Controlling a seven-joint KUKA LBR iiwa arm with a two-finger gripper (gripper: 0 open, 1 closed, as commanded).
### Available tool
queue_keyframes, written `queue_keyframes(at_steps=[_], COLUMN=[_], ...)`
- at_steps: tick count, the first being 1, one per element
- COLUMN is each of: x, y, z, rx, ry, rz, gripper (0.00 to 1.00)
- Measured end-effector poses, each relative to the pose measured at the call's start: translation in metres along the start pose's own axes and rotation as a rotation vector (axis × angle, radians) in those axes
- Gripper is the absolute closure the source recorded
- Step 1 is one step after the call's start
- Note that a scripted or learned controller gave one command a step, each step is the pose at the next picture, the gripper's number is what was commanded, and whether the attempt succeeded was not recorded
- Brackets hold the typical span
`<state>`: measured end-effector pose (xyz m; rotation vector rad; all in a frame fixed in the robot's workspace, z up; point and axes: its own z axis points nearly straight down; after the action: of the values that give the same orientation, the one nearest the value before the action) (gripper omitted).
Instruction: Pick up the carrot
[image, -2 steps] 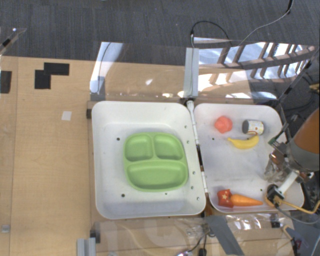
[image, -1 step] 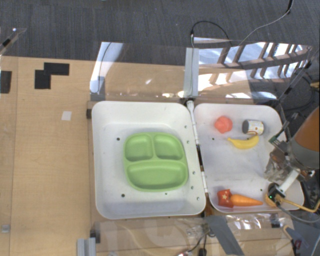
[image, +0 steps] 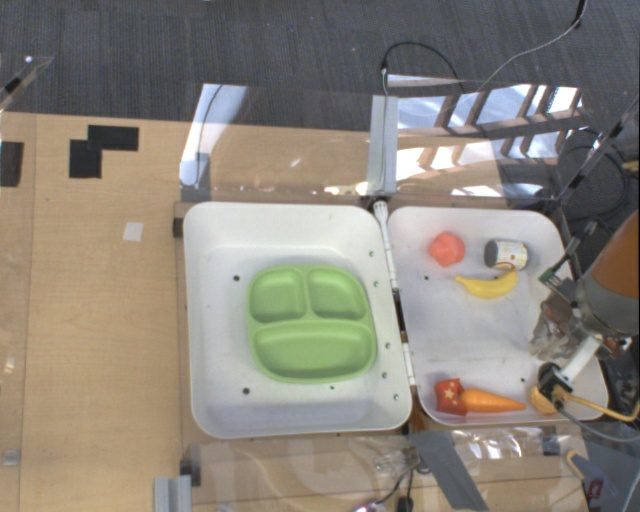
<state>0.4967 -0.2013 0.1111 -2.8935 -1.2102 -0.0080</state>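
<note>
Carrot (image: 491, 402) lying flat, long axis left-right, tip rightward

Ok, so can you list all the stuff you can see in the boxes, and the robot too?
left bin: one, white, left half of bench
plate: one, green, three sections, middle of left bin
right bin: one, white, beside the left bin
tomato: one, red-pink, far part of right bin
can: one, lying right of tomato
banana: one, yellow, below can
carrot: one, orange, near edge of right bin
pepper: one, red, touching carrot's left end
arm: one, orange band, right edge
gripper: one, over right bin's right side
</note>
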Motion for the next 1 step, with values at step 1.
queue_keyframes(at_steps=[1], x=[0.0023], y=[0.0005], z=[-0.0074], rx=[0.002], ry=[0.0], rz=[-0.007], gripper=[1.0])
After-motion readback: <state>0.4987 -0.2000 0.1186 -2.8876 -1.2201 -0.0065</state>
